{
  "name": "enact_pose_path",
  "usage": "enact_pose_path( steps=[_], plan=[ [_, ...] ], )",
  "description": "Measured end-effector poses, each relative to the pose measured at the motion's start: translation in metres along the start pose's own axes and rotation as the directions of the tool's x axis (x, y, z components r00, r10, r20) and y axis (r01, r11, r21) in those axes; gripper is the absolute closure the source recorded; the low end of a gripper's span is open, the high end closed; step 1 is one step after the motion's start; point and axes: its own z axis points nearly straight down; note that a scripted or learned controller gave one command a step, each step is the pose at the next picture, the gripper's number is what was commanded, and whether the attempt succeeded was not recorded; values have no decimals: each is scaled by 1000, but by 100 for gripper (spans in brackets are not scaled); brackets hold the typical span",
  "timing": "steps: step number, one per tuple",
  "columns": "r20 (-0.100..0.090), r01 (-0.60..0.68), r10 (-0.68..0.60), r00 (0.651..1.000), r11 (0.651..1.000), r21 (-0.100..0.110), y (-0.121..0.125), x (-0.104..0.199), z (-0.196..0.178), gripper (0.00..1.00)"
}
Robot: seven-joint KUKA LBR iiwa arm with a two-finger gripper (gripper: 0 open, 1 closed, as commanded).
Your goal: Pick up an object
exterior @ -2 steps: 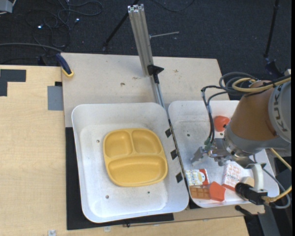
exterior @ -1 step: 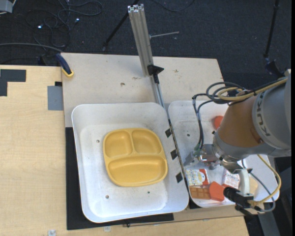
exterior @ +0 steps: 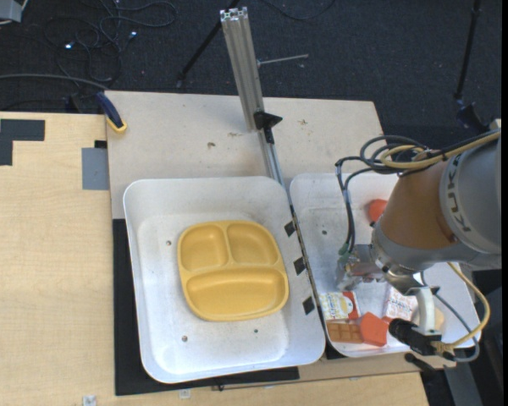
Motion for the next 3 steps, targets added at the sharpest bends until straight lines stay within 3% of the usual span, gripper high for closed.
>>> enact_pose_path(
  steps=[2,3],
  plan=[
    [1,8,-8,1000,1000,-7,-1,-1,-84,100],
    [2,8,-8,1000,1000,-9,-2,-2,-147,100]
  ],
)
